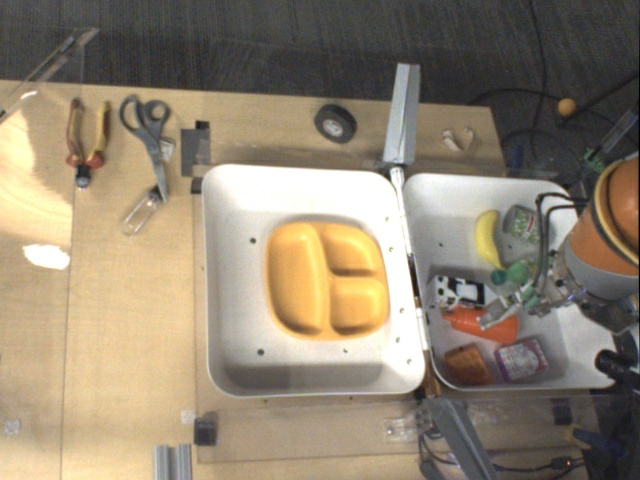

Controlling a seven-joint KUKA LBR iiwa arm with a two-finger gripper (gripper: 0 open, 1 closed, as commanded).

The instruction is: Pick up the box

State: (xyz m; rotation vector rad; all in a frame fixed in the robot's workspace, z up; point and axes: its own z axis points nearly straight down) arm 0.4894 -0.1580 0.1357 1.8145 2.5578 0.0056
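Camera view: wooden bench (120, 348), dark carpet (250, 18)

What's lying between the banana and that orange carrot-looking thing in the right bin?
In the camera view, a small black-and-white box lies between the banana and the carrot, a little to their left, close above the carrot.

We count 2 white bins (300, 193), 1 yellow divided tray (327, 276), 1 banana (487, 238), 1 carrot (480, 323), 1 black-white box (458, 291), 1 purple pkg (520, 359), 1 scissors (150, 133), 1 pliers (86, 136), 1 tape roll (335, 122) and 1 gripper (515, 303).
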